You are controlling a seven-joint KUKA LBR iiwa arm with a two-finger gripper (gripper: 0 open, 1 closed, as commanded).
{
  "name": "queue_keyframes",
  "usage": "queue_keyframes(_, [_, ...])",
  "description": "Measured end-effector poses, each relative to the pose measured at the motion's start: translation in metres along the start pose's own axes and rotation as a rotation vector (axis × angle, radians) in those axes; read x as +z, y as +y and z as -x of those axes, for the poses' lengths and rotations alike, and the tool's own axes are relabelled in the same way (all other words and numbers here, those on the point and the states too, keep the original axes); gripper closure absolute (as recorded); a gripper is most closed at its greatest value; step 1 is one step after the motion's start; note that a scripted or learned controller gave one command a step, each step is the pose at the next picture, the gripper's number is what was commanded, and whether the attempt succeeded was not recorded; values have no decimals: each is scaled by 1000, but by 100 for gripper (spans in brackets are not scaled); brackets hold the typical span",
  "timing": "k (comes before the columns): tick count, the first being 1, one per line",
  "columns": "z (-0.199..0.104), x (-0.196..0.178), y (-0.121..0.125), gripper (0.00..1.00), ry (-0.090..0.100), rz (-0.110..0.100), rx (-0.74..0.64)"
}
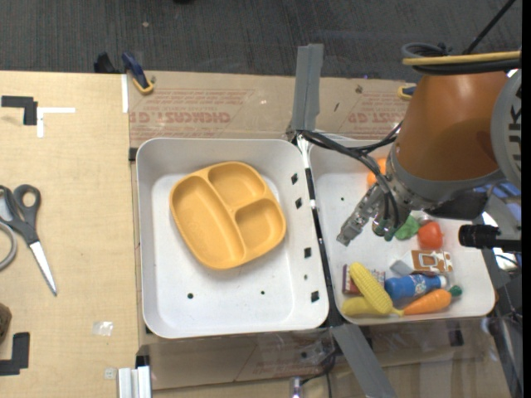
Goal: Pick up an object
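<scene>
My gripper [365, 222] hangs over the middle of the right bin [332, 197], its grey fingers [352, 229] pointing down and left. A green toy [406, 226] lies just right of the fingers, partly hidden by them. A red-orange tomato [430, 235] sits further right. Along the bin's front lie a yellow corn cob [370, 287], a blue bottle [412, 287], an orange carrot [428, 302] and a small brown-and-white carton [431, 262]. I see nothing between the fingers.
The left bin [158, 305] holds a yellow three-compartment plate [227, 214]. Scissors [31, 235] lie on the wooden bench at the far left. The large orange arm band [452, 123] covers the right bin's back right part.
</scene>
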State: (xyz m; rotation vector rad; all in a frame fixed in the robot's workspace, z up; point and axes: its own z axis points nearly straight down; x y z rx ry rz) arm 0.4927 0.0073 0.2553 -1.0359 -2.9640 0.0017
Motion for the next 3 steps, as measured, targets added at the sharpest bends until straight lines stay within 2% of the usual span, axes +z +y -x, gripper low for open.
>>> queue_keyframes(1, [30, 64, -61, 100, -2, 2, -435])
queue_keyframes(2, [101, 159, -107, 100, -11, 2, -890])
queue_keyframes(3, [105, 154, -101, 0, -34, 7, -893])
